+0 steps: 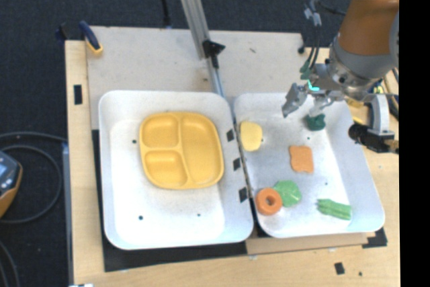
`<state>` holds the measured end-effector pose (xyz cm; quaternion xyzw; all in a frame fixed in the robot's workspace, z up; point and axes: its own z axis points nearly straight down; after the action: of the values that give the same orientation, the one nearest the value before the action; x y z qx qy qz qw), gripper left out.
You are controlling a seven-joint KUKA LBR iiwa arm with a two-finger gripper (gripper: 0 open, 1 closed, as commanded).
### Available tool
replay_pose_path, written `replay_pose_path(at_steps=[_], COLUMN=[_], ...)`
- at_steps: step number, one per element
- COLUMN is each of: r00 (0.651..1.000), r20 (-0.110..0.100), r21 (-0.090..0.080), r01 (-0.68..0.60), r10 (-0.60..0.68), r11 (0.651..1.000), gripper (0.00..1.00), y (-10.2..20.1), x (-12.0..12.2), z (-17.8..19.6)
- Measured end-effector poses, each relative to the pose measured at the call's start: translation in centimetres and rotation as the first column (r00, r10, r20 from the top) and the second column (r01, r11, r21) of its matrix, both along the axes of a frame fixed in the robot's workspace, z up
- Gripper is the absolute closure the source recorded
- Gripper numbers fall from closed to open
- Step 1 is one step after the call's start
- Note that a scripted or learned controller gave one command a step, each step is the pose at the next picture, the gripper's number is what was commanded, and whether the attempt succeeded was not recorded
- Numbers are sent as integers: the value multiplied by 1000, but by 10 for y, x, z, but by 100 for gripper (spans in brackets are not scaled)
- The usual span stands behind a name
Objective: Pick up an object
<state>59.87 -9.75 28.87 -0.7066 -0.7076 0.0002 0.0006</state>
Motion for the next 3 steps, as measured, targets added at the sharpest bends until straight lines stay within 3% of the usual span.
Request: replay_pose_path(at_steps=[1, 3], r00=[1000, 1000], r20=[3, -2], r21=[0, -2], r01=[0, 4], r10=[0, -4], r11=[1000, 1000], gripper=[0, 0], y=[0, 9], x=[1, -6], z=[1, -88])
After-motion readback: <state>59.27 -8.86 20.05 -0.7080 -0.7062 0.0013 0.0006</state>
